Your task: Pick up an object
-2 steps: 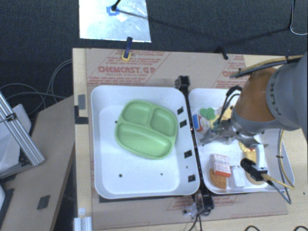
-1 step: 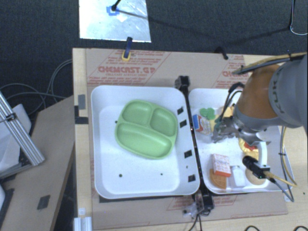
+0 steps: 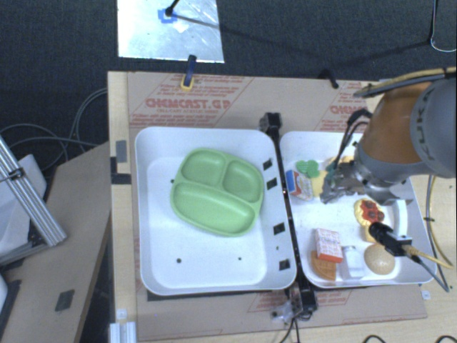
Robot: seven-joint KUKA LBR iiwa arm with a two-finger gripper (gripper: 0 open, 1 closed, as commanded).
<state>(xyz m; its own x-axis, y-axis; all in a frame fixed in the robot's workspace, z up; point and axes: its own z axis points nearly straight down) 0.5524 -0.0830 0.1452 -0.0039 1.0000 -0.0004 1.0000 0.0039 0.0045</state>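
One claw (image 3: 333, 190) (fingers unclear) hides right bin (image 3: 307, 277) items.

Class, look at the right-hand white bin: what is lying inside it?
The right bin holds small toy foods: a green piece, a red-and-white packet, a pizza-like slice and a tan ball. The gripper and arm cover its upper part.
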